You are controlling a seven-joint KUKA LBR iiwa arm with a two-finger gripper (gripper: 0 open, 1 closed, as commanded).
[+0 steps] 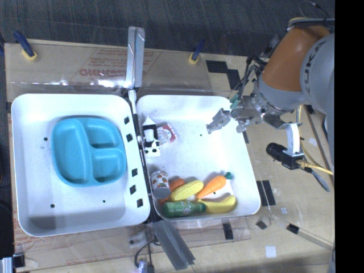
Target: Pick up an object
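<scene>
My arm reaches in from the right, my gripper (219,121) hovering over the right bin (242,152) near its right rim; whether it grips I cannot tell. Bare floor lies below it; toy carrot (214,185), corn (187,190) and banana (222,204) crowd the near edge.

Tray (89,151) in left bin (28,209)

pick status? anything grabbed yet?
Done: nothing looks picked. The gripper hangs over the upper right part of the right bin, with nothing seen between its jaws. In hand: it is positioned over the bin, apart from the toys. Left: the whole grasp. The carrot, corn, banana and green bottle lie clustered along the bin's near edge.
</scene>
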